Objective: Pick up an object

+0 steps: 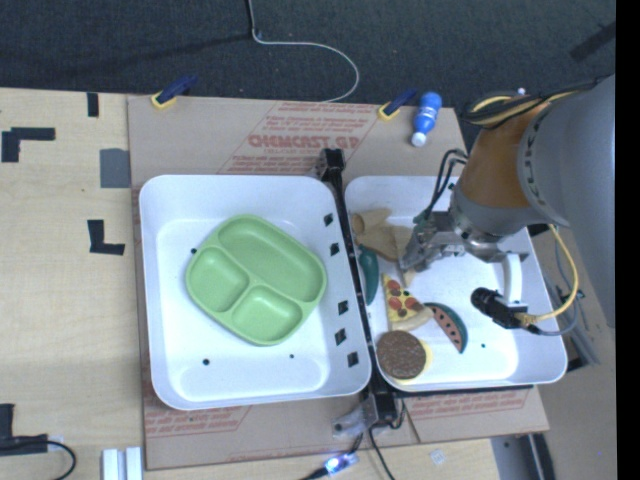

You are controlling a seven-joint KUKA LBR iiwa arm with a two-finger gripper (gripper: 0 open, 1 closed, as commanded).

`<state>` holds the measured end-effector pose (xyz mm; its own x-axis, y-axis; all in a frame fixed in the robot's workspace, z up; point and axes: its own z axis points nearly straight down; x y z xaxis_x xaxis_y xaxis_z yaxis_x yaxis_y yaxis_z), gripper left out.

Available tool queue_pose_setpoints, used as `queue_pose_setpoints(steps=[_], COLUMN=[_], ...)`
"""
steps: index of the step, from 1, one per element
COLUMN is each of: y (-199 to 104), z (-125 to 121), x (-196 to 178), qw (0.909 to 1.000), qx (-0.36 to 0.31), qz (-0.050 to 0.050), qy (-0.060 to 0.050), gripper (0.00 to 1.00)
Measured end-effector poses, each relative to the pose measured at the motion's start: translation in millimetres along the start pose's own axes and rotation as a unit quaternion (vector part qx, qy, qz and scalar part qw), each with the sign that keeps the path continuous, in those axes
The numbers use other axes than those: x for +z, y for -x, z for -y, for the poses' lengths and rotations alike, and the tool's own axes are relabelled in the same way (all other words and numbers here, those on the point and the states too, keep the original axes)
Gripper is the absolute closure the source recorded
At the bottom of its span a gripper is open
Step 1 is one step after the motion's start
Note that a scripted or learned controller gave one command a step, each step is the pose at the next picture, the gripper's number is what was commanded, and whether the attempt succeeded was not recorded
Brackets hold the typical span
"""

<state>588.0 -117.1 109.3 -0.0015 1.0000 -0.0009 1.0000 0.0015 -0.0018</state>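
The brown cookie (401, 354) lies at the near edge of the right bin (535, 368), beside the pizza slice (403, 303) and watermelon wedge (450, 326), while my gripper (424, 249) hangs above them by the tan piece (378, 232), jaws' state unclear.

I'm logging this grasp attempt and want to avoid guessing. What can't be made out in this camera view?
- Gripper: fingers too small and dark to read against the tan object.
- Tan object: identity unclear, partly covered by the gripper.
- Dark green item at the right bin's divider edge: too small to identify.
- Arm: cut off by the right edge.
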Motion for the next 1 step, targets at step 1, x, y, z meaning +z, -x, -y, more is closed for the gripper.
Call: queue_pose_setpoints(steps=[1], y=[-0.1], z=[0.2], x=[-9.3], qw=[1.0000], qx=[0.000], qz=[0.000], qy=[-0.001], gripper=[1.00])
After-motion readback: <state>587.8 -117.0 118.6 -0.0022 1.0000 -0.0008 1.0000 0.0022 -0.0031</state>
